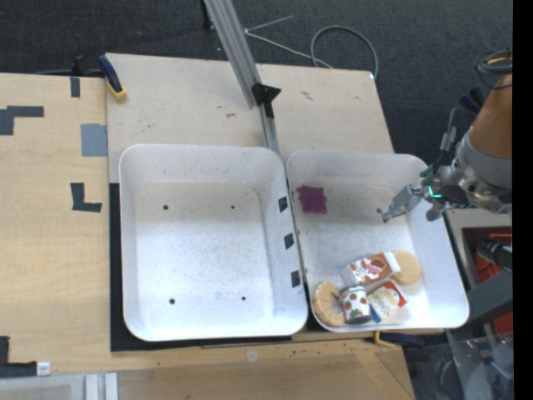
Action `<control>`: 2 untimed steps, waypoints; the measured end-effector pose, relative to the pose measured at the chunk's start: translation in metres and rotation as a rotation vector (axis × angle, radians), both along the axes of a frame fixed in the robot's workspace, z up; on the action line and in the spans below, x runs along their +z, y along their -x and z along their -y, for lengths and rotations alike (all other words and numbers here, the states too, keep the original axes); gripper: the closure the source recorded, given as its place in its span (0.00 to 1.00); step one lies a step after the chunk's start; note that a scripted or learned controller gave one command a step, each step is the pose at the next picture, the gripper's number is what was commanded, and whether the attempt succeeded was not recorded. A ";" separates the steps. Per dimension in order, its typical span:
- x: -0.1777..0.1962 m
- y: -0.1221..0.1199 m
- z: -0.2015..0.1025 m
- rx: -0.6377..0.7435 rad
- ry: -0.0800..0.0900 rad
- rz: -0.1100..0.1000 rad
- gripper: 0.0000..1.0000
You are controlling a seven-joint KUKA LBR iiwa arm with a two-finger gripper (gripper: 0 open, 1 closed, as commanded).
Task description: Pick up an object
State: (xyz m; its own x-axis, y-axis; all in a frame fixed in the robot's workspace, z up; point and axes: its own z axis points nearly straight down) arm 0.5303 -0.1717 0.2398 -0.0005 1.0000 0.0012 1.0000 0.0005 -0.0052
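Observation:
My gripper [410, 207] hangs over the right side of the right bin [350, 167], its two grey fingers spread apart with nothing between them. A small purple object [311, 198] lies near the bin's back left. At the front of the same bin sits a cluster: a red and white carton [371, 270], a small red can [356, 305], a tan round piece [407, 267], a brown cookie-like disc [328, 302] and a colourful packet [389, 299]. The gripper is above and to the right of that cluster, apart from it.
The left bin [200, 165] stands beside the right one, separated by a ridge with black clips. A slanted metal rail [237, 44] rises behind the bins. A blue and yellow clamp [112, 77] rests on the bench at the back left.

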 end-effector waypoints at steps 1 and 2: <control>0.002 -0.001 0.000 0.001 0.001 0.004 0.00; -0.046 -0.001 0.008 0.000 0.001 -0.001 0.00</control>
State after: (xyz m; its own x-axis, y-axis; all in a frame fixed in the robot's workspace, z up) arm 0.5311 -0.1795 0.1940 -0.0002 1.0000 0.0002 1.0000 0.0002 -0.0062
